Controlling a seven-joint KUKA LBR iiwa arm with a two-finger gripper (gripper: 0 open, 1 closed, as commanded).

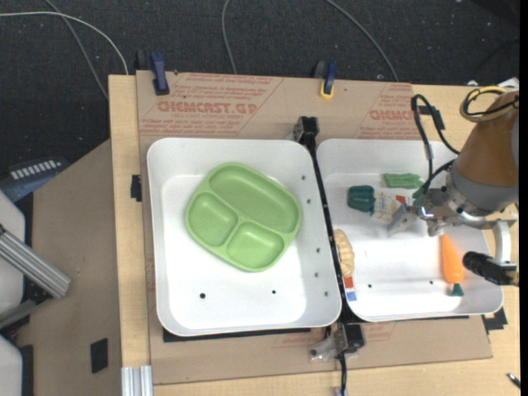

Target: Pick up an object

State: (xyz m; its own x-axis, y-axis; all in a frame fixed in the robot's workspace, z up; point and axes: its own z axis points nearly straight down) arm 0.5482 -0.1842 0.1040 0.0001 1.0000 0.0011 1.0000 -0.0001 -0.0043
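**Mia:** How many bins are there?

**Ben:** Two white bins, side by side. The left bin (165,246) has one thing in it, a green plate (243,217) with three little sections. It lies flat near the middle.

**Mia:** And the right bin (396,304)?

**Ben:** More things there. I count one dark green cap-like thing (360,197), one flat green piece (402,180) near the back, and one orange carrot (451,260) near the right side. There is also one tan bumpy thing (344,251) on the left wall of that bin, right by the gap between the bins. Something small with red and pale bits (388,205) sits just beside the dark green thing. I cannot tell what it is.

**Mia:** Where is the gripper?

**Ben:** One gripper (412,214), down in the right bin. It is between the flat green piece and the carrot, close to the small red and pale thing.

**Mia:** Is it open? Is it holding something?

**Ben:** I cannot tell. That part is small and blurry. I see nothing I could say it holds.

**Mia:** What else?

**Ben:** Two clamps, one blue clamp (157,71) and one blue and yellow clamp (328,78), at the back of the board (272,106).
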